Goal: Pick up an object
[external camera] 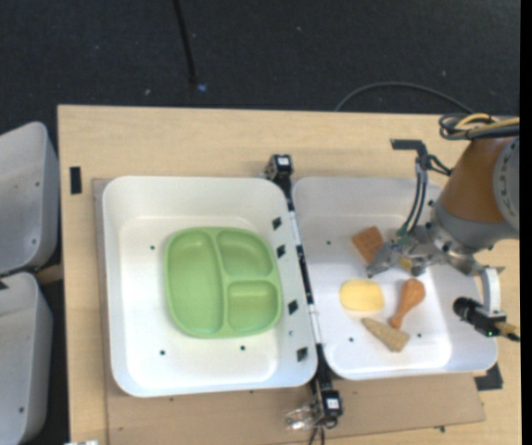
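So the right bin point(340, 197) has a yellow lump point(361, 296), an orange drumstick point(408, 301), a brown square point(368, 242) and a tan wedge point(386, 334). The gripper point(401, 258) hangs just above them, holding nothing; can't tell how wide it's spread.

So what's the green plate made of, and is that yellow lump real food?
The green plate looks like plastic: one even colour, a smooth, slightly shiny face, and moulded sections with rounded edges. The yellow lump is probably toy food, plastic or rubbery, since it is plain and smooth all over. This view is too small to be sure.
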Robot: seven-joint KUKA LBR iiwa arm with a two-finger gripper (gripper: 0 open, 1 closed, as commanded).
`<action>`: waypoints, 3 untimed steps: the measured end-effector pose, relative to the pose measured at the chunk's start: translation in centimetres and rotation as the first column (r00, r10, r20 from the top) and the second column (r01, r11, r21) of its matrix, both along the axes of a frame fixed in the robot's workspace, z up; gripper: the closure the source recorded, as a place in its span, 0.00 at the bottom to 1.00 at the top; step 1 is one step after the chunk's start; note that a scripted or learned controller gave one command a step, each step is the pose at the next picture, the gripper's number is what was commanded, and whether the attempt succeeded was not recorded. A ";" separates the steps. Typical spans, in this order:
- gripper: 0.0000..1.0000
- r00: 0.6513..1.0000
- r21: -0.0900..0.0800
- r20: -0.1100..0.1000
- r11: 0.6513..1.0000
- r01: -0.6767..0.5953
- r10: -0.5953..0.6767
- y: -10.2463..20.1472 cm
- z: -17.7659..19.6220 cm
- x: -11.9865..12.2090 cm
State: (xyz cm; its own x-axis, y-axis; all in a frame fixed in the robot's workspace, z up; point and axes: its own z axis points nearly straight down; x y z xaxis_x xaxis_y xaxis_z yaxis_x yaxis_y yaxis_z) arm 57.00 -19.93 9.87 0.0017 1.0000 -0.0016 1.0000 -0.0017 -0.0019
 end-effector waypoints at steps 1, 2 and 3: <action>1.00 1.000 -0.001 0.007 1.000 0.003 -0.003 -0.1 1.4 0.1; 1.00 1.000 -0.001 0.010 1.000 0.002 -0.002 -0.6 7.8 0.0; 1.00 1.000 -0.002 0.010 1.000 -0.004 0.004 -0.8 14.2 -0.3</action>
